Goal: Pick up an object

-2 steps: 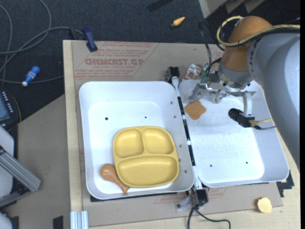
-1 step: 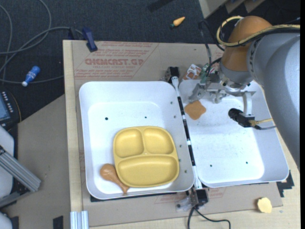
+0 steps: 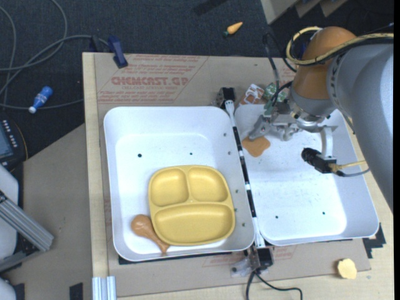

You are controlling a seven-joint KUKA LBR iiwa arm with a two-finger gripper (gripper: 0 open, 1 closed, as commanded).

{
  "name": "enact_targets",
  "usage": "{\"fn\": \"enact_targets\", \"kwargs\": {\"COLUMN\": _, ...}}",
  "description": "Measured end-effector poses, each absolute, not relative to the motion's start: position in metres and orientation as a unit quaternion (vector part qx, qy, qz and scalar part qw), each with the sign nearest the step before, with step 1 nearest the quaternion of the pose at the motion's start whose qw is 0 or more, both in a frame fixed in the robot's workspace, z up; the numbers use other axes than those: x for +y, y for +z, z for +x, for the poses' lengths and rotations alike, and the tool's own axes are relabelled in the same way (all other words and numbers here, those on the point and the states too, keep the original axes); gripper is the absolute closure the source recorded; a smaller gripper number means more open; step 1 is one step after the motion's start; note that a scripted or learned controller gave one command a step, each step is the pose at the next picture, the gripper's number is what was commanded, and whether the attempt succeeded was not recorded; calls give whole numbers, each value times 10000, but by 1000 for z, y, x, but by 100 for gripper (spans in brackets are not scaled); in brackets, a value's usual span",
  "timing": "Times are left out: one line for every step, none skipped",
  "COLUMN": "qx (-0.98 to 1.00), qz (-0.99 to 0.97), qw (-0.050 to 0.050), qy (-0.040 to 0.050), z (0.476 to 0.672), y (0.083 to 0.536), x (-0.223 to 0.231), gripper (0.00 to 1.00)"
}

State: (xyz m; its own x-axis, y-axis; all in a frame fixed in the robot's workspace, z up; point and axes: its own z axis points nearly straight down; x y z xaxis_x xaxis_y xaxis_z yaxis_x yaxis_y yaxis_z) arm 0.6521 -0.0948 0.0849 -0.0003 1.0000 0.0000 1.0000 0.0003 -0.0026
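The hand (image 3: pixel 258 134) hangs low over the upper left corner of the right bin (image 3: pixel 300 199), at the end of the grey arm (image 3: pixel 365 86) that comes in from the right. Its tip points down and to the left at a flat orange piece (image 3: pixel 256 146), which lies on the bin floor close to the wall shared by the two bins. The tip meets the piece's upper edge in this view. Whether it touches cannot be told, nor whether the hand is wide or narrow, since the wrist hides much of it.

The left bin (image 3: pixel 162 136) holds a yellow divided plate (image 3: pixel 189 205) with three compartments, set towards the near side. A tan drumstick-shaped toy (image 3: pixel 147 229) lies against the plate's lower left rim, its thin end partly tucked under the plate.

A black clip (image 3: pixel 226 96) sits at the far end of the shared wall, with a small crumpled scrap (image 3: pixel 252 94) just beside it. That scrap is too small to identify.

Both bins rest on a brown cardboard sheet (image 3: pixel 150 74) printed with red lettering, which covers the desk (image 3: pixel 59 167). A blue clamp (image 3: pixel 116 52) grips the sheet's far edge, and a yellow lump (image 3: pixel 345 268) lies outside the right bin's near corner.

Beyond the desk is dark carpet (image 3: pixel 156 11), with a small orange bit (image 3: pixel 234 27), a blue and white bottle (image 3: pixel 41 98) and a loose cable (image 3: pixel 62 38) on it. A metal rail (image 3: pixel 25 227) is cut off at the lower left.
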Motion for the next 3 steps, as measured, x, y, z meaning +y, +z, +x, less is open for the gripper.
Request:
{"fn": "enact_targets", "kwargs": {"qx": -7071, "qz": -7071, "qw": 0, "qy": 2, "z": 653, "y": 85, "x": -99, "gripper": 0}}
{"fn": "enact_targets", "kwargs": {"qx": -7067, "qz": -7075, "qw": 7, "qy": 8, "z": 644, "y": 85, "x": -94, "gripper": 0}}
{"fn": "enact_targets", "kwargs": {"qx": -7072, "qz": -7071, "qw": -9, "qy": -6, "z": 650, "y": 85, "x": -97, "gripper": 0}}
